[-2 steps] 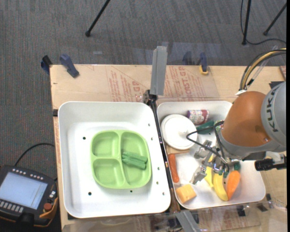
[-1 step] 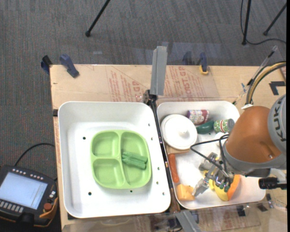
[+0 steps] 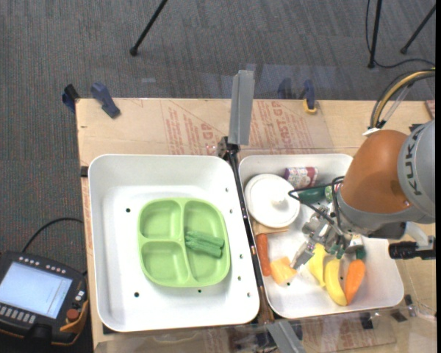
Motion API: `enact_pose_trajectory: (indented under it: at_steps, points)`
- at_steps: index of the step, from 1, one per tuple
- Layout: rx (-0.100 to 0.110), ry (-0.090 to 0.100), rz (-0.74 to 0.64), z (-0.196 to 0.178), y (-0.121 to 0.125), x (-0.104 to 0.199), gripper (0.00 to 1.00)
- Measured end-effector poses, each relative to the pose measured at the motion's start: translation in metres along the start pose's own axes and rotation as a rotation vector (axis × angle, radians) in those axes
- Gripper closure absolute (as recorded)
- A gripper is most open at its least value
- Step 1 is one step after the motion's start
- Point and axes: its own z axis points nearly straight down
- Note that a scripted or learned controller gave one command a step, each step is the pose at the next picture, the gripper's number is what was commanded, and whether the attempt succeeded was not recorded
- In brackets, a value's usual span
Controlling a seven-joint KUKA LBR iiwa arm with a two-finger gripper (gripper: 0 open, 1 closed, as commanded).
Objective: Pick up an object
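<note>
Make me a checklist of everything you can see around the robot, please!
Surface: a brown bench bearing a left white bin and a right white bin.
Job's things: in the right bin, a banana, a carrot, a white lid-like dish, a small can and an orange piece.
Clutter: a green divided plate in the left bin, with a green object on it.
Grippers: the gripper is low over the right bin, beside the banana.
Cables: yellow and black hoses by the arm.
Surroundings: grey carpet, tripod legs, a handheld control screen.
</note>
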Motion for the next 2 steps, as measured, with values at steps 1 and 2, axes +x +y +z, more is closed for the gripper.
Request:
enact_pose_trajectory:
  at_steps: [1,2]
  points:
    - [0.0,0.001,-0.006,-0.011,0.001,0.0,1.0]
    - [-0.005,-0.008,0.004,-0.137,0.045,0.023,1.0]
